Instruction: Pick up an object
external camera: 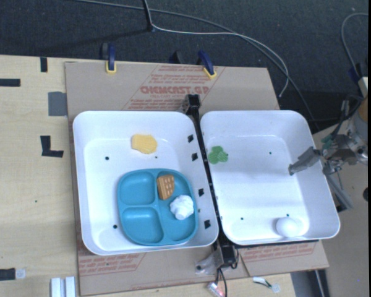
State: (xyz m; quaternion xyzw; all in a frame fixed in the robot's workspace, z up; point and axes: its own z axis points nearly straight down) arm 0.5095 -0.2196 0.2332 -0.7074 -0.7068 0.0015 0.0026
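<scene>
The gripper (pixel 304 161) hangs over the right bin's (pixel 260 124) right rim; whether it is open I cannot tell, and nothing shows in it. In that bin lie a green piece (pixel 218 154) near the left wall and a white ball (pixel 289 226) at the front. The left bin (pixel 93 166) holds a yellow piece (pixel 144 143) and a blue tray (pixel 136 218) bearing what may be a waffle (pixel 166 186) and a white lump (pixel 182 207).
</scene>
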